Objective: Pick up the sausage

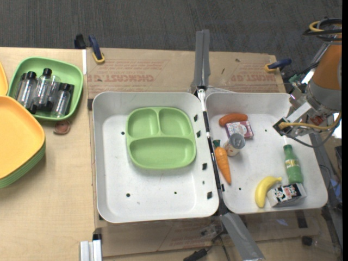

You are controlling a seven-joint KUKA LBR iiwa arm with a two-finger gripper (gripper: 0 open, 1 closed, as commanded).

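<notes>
Two white bins (109, 200) sit on brown cardboard (141, 72). Left of the divider, a light green sectioned plate (161, 137); right of it, an orange-red sausage (233, 118), a pink-and-white packet (240, 129), an orange carrot (223, 165) with green top, a yellow banana (264, 190), a green bottle (293, 166) and a black-and-white patterned carton (286, 194)
</notes>
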